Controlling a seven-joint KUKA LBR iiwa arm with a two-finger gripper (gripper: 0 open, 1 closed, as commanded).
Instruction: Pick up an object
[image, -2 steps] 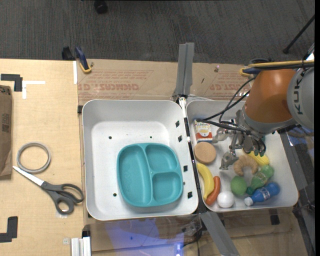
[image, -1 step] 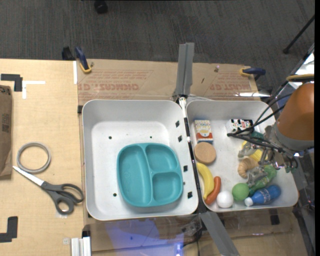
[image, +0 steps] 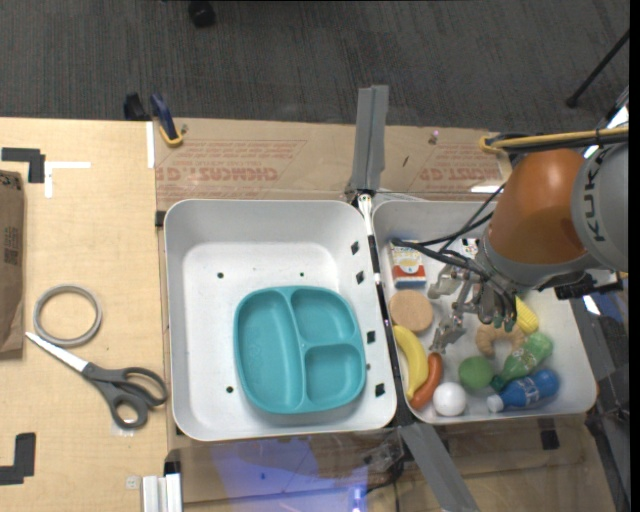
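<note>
The right bin (image: 572, 330) holds several small objects. Among them are a tan round bun (image: 411, 311), a yellow banana (image: 409, 358), a red sausage (image: 428, 379), a white ball (image: 450, 399), a green ball (image: 476, 373), a blue bottle (image: 528, 391) and a green bottle (image: 530, 352). A small carton (image: 406, 265) lies toward the back. My gripper (image: 472, 314) hangs low over the middle of this bin, just right of the bun and above the green ball. It is open, with nothing between its fingers. A tan lump (image: 487, 340) and a yellow piece (image: 525, 318) sit partly hidden beneath it.
The left bin (image: 200, 300) carries a teal divided plate (image: 299, 348). On the bench to the left lie scissors (image: 105, 382) and a tape roll (image: 67, 314). The arm's orange band (image: 540, 205) looms over the right bin's back half.
</note>
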